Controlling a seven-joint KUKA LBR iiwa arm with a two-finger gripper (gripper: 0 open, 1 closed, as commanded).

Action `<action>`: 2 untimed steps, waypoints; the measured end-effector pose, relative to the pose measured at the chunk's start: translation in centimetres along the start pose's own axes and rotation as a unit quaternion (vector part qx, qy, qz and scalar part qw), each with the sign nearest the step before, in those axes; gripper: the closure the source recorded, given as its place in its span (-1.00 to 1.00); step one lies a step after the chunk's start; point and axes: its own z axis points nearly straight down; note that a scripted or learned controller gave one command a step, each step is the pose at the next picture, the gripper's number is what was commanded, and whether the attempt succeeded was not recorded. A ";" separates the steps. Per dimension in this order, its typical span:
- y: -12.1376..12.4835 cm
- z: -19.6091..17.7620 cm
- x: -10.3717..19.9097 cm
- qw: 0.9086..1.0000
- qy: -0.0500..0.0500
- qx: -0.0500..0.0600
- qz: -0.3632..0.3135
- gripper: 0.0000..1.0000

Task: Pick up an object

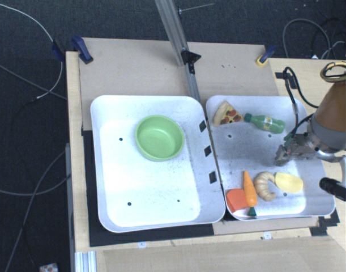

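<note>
A green bowl (pixel 159 137) is seen in the left bin (pixel 107 169), toward its far edge and nearer the wall shared with the neighbouring bin; the rest of that bin's floor is speckled white. In the right bin (pixel 240 152), a toy pizza slice (pixel 226 114) is lodged in the far left corner, with a green bottle (pixel 265 123) lying on its side just beside it along the far edge. At the near edge, a red block (pixel 236 199) is set in the near left corner, touched by a toy carrot (pixel 250 190) that lies lengthwise with its green top toward the rim. A tan croissant-shaped piece (pixel 265 184) is found just beside the carrot, and a pale yellow piece (pixel 289 182) rests against it toward the right edge. The gripper (pixel 282 155) is held low over the bin floor near the right edge, between the bottle and the yellow piece, apart from both. Nothing is seen between its fingers, and whether they are spread or pressed together cannot be told from this angle. The grey arm (pixel 331 126) with its orange band is seen entering over the right edge.
</note>
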 end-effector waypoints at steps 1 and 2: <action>0.8 -6.4 0.7 1.000 -0.004 -0.007 -0.001 1.00; 1.7 -11.7 1.4 1.000 -0.004 -0.006 -0.001 1.00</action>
